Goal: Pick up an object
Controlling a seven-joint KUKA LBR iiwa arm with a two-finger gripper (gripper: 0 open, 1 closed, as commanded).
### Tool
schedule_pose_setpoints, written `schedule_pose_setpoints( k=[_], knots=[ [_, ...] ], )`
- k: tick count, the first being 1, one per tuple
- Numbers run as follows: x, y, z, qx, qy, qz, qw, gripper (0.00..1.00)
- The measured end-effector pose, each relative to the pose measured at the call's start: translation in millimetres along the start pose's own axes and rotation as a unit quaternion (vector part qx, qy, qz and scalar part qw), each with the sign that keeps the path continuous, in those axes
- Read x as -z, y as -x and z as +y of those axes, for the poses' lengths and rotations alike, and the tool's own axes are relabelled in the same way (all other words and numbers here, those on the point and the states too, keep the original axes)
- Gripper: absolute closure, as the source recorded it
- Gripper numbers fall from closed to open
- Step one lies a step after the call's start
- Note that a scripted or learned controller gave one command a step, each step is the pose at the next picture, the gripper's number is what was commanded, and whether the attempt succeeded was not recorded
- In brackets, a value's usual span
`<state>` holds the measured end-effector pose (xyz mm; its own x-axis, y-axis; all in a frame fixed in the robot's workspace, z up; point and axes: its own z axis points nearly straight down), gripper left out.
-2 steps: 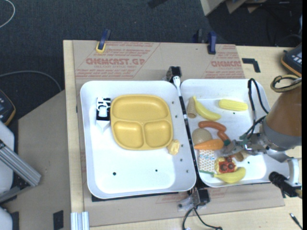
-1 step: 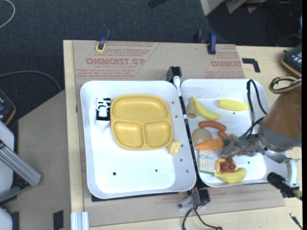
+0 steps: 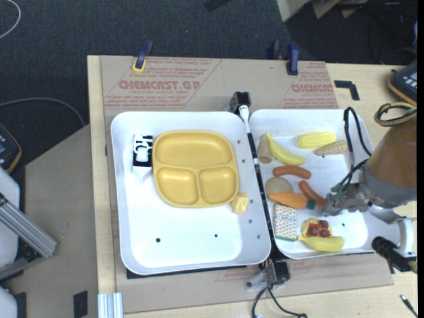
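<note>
The right bin holds toy food: a yellow banana, a corn cob, an orange sausage, a red-brown sausage, a carrot, a checked cracker, a pizza slice and a second banana. My gripper reaches in from the right and hangs low over the bin's middle right, its tip just right of the red-brown sausage and above the pizza slice. Nothing is visibly held.
The left bin carries a yellow three-compartment plate, a small yellow piece by its right wall and a black-and-white item at its left. A black cable loops over the right bin's far right side.
</note>
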<state>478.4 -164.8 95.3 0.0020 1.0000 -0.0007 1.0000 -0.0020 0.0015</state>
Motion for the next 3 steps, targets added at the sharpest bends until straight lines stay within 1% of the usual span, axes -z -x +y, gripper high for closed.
schedule_pose_setpoints(
  k=[1, 2, 3],
  knots=[
    [63.2, 2.1, -1.2, 0.001, 0.003, -0.001, 1.0000, 1.00],
    [122.5, -4.7, 5.8, 0.002, 0.003, -0.001, 1.0000, 1.00],
    [129.9, -4.8, 6.6, 0.001, 0.001, -0.001, 1.0000, 1.00]
  ],
)
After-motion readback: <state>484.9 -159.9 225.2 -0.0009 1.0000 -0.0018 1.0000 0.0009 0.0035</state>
